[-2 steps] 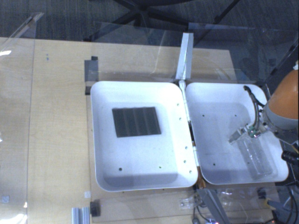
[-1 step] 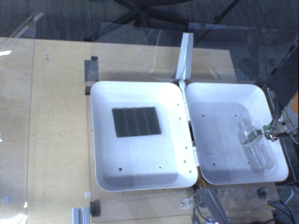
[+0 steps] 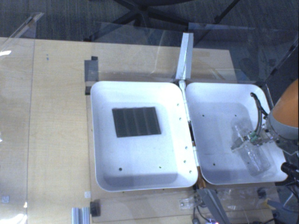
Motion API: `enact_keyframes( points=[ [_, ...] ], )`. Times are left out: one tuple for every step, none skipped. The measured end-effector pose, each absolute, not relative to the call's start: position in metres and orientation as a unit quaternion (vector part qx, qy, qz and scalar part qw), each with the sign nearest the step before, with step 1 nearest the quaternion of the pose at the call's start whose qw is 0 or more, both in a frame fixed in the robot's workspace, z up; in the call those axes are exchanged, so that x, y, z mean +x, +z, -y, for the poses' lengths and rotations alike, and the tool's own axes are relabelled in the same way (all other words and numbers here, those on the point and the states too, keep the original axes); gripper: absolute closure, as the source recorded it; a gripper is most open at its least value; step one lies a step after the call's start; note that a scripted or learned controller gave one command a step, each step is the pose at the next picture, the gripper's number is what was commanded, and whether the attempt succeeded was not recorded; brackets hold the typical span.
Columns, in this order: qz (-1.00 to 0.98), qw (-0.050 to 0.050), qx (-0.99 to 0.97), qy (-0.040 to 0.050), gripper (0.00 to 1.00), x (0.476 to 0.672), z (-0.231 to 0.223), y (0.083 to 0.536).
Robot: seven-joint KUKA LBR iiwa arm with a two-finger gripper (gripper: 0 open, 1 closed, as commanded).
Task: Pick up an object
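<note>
Gripper (image 3: pixel 246 141) low over right bin (image 3: pixel 210 101); dark ribbed pad (image 3: pixel 136 122) in left bin (image 3: pixel 105 101).

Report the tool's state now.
Tool: cannot be told; it is low in the right bin, too blurred to judge.

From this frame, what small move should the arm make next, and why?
Probably travel left toward the dark ribbed pad lying flat in the left bin. The gripper sits low in the right bin, and the one thing to pick that I can make out is that pad; nothing is visibly held.
</note>
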State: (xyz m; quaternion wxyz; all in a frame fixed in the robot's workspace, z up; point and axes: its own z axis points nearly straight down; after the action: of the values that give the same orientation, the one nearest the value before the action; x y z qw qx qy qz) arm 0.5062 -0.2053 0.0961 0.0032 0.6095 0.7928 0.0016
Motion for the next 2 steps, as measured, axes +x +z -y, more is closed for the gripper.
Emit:
enact_keyframes(
  points=[
    [-0.691, 0.007, 0.723, 0.0042, 0.0, 0.565, 0.2, 0.091],
    [-0.697, 0.007, 0.717, 0.004, 0.0, 0.523, 0.202, 0.091]
  ],
)
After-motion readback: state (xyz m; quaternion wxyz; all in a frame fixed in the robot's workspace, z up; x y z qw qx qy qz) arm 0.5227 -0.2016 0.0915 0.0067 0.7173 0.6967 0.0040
